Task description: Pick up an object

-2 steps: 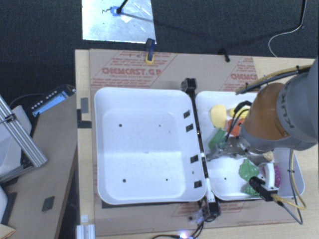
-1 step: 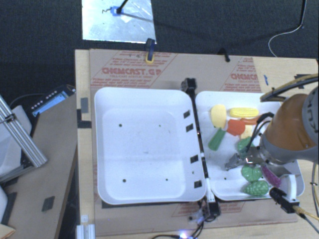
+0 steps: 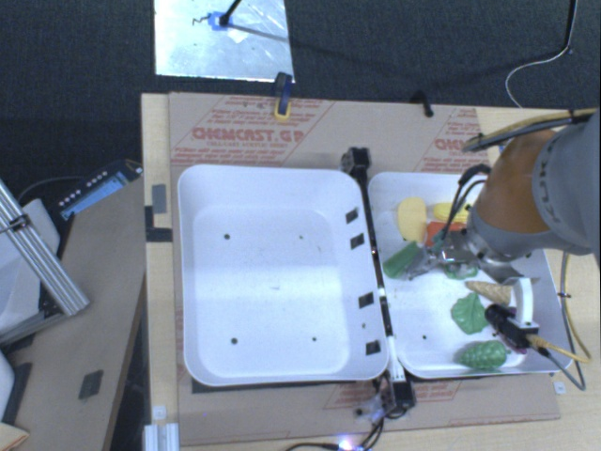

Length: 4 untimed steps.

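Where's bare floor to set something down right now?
The left bin has open floor wall to wall. In the right bin, only the near-left corner by the divider is bare; yellow and green pieces crowd around the gripper.

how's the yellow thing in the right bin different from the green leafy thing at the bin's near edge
The yellow object is pale yellow and smooth-looking; the green leafy object is green and bumpy. The yellow object lies toward the far side of the right bin, beside the dark green piece; the green leafy object lies against the near rim. Both rest untouched on the bin floor.
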Motion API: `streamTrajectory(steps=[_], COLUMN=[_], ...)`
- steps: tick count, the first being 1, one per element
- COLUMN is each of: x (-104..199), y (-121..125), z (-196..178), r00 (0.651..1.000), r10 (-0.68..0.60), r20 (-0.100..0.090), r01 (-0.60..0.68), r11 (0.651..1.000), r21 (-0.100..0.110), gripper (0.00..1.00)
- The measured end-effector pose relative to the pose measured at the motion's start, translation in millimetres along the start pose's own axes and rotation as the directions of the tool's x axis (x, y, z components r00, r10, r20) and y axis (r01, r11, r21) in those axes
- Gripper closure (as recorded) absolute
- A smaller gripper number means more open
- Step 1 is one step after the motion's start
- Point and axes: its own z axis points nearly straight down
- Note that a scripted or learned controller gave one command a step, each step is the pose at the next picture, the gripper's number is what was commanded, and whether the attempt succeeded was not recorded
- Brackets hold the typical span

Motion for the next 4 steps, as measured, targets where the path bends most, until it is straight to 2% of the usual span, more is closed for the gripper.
streamTrajectory(steps=[1, 2, 3, 4], x=[-1.5, -1.6, -30.7, -9.1], y=[80.9, 78.5, 56.7, 98.8], z=[-0.6, -10.8, 1.6, -46.0], r00=[1.0, 1.0, 1.0, 1.0], r10=[0.0, -0.001, 0.008, 0.001], r20=[0.001, 0.001, 0.0, 0.0], r01=[0.0, 0.001, -0.008, -0.001], r11=[1.0, 1.0, 1.0, 1.0], r21=[-0.001, 0.001, 0.006, -0.001], gripper=[0.0, 1.0, 1.0, 1.0])
